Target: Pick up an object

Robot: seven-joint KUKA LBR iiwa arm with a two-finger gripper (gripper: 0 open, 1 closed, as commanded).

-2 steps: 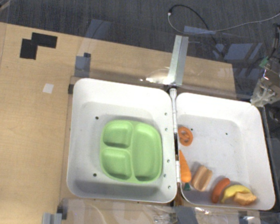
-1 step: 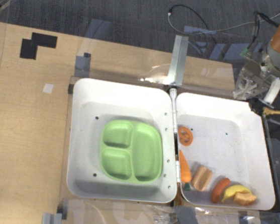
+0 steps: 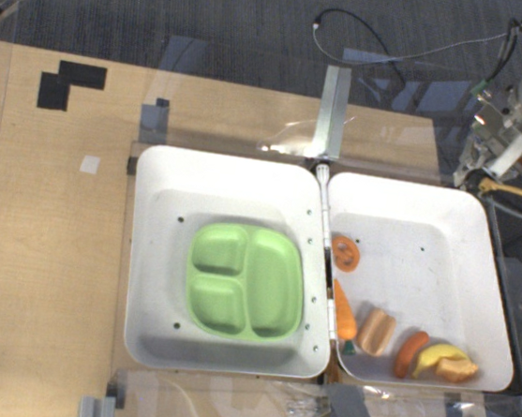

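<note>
my pincer [image 3: 494, 156]: hung off the far right corner of the right bin [image 3: 448, 226], outside its rim; couldn't tell if apart or together. nothing seen in it.
right bin contents, all near front edge: round orange slice [image 3: 344, 253] by the divider; carrot [image 3: 345, 315] below it; hot dog in bun [image 3: 377, 331]; red sausage-like pc [image 3: 410, 352]; banana [image 3: 439, 357] touching bread pc [image 3: 457, 370].
left bin [image 3: 169, 192]: green 3-compartment tray [image 3: 244, 281], centre.

A divided plate [image 3: 245, 280] lies in the left bin [image 3: 158, 237]; 5 food items cluster in the right bin's [image 3: 448, 226] near-left corner.
</note>
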